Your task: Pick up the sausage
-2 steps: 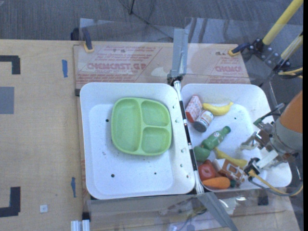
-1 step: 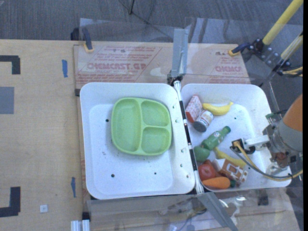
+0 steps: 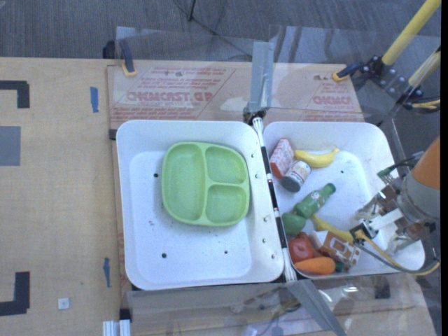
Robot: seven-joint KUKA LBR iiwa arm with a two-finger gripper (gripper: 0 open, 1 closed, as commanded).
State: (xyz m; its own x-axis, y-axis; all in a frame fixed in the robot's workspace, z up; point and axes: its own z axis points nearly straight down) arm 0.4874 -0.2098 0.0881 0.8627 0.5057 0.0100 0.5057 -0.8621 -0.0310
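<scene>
Fingers (image 3: 371, 212) hang over the right bin's (image 3: 364, 135) outer side, open or clenched I cannot tell. The brownish sausage (image 3: 337, 244) lies just view-left of them, nearer the front rim, beside the carrot (image 3: 316, 265).

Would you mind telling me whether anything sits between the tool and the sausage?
The likeliest sausage, though I'm unsure, a brownish piece beside the carrot, lies close to the tool; nothing visible separates them.
</scene>
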